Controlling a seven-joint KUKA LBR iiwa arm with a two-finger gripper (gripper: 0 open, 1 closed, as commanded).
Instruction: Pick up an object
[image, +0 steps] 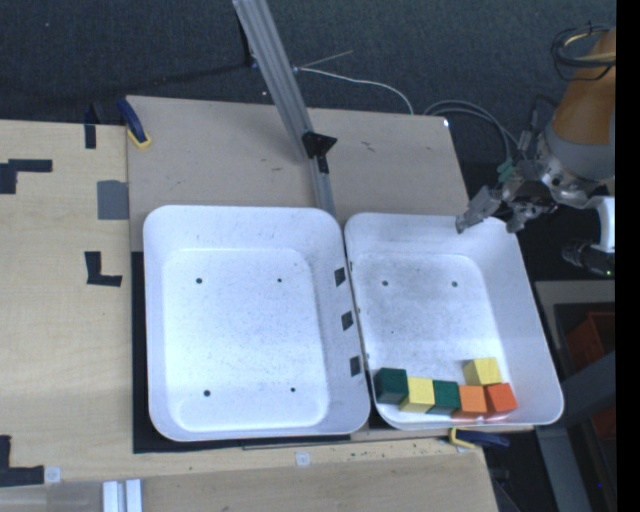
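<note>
Several small blocks lie in a row along the near edge of the right bin (420, 290): a dark green block (391, 383), a yellow block (420, 392), another green block (446, 397), an orange block (472, 400), a red-orange block (501, 397), and a second yellow block (485, 371) just behind them. My gripper (489, 222) hangs over the bin's far right corner, well away from the blocks. It is open, with nothing between its fingers.
The left bin (240, 320) sits against the right one. A slanted metal pole (292, 95) ends at a black clamp (318, 145) behind the bins. Cables (470, 110) trail near the arm at the back right.
</note>
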